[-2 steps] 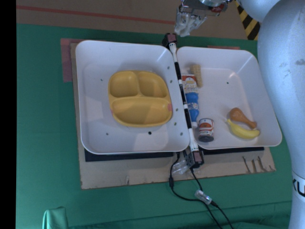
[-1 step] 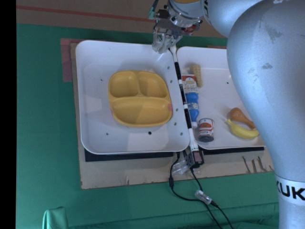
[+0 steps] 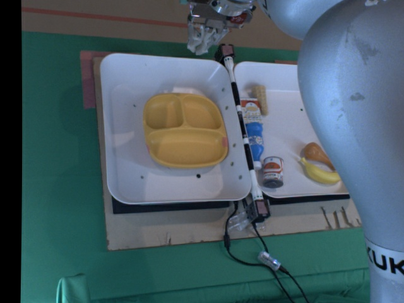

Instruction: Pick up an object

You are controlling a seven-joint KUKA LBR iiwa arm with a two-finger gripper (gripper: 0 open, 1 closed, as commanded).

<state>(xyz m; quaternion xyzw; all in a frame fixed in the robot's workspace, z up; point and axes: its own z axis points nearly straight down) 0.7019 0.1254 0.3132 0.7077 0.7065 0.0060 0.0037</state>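
Note:
My gripper [image 3: 202, 41] hangs high above the far edge of the left bin [image 3: 123, 169], near the divider between the bins. Its pale fingers point down with nothing visible between them. In the left bin lies a yellow divided plate [image 3: 184, 130]. The right bin [image 3: 287, 115] holds a blue and white tube [image 3: 254, 131], a small can [image 3: 273, 171], a banana [image 3: 319, 173], an orange-brown piece [image 3: 315, 153] beside it and a tan corn-like piece [image 3: 261, 99]. The grey arm covers the right part of that bin.
A black strip with white markers [image 3: 240, 128] runs between the bins. Cables and a small connector [image 3: 269, 261] lie on the cardboard and green cloth in front. Red tape shows at the left bin's far left corner.

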